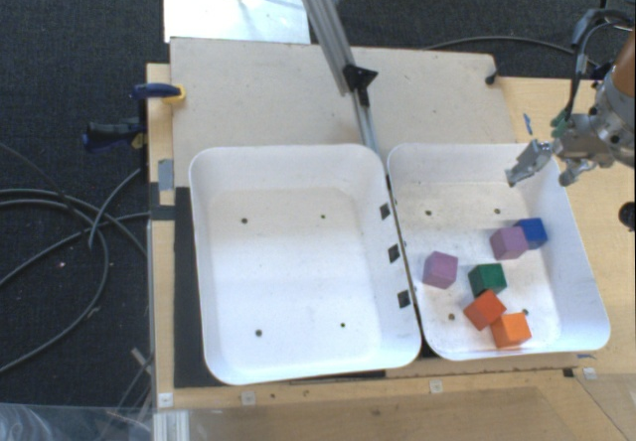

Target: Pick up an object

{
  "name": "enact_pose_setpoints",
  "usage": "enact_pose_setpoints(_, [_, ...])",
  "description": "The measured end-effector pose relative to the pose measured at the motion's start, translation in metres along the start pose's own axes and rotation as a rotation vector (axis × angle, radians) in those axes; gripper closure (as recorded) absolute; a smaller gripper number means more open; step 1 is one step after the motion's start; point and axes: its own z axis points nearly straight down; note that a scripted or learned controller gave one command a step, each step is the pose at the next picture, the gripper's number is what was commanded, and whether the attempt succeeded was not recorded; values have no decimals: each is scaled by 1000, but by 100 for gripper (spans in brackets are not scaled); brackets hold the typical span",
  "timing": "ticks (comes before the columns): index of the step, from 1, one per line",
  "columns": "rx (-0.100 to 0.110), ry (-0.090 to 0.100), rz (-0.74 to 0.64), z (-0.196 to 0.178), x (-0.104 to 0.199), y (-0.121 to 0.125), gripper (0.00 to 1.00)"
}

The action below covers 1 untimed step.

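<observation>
Several small blocks lie in the right bin [571,330]: a purple cube [440,269], a second purple cube [509,242] touching a blue cube [534,231], a green cube [487,279], a red cube [484,309] and an orange cube [512,330]. My gripper [548,169] hangs over the far right part of that bin, above and behind the blue cube and apart from every block. Its two fingers are spread, so it is open with nothing between them.
The left bin [214,230] sits beside the right one, with a row of black clips [394,252] along the shared rim. A slanted metal pole [328,22] crosses the back of the bench. Cables [586,32] hang near the arm.
</observation>
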Motion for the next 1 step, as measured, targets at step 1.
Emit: enact_pose_setpoints(1, [9,2,2,145,35,-32,0])
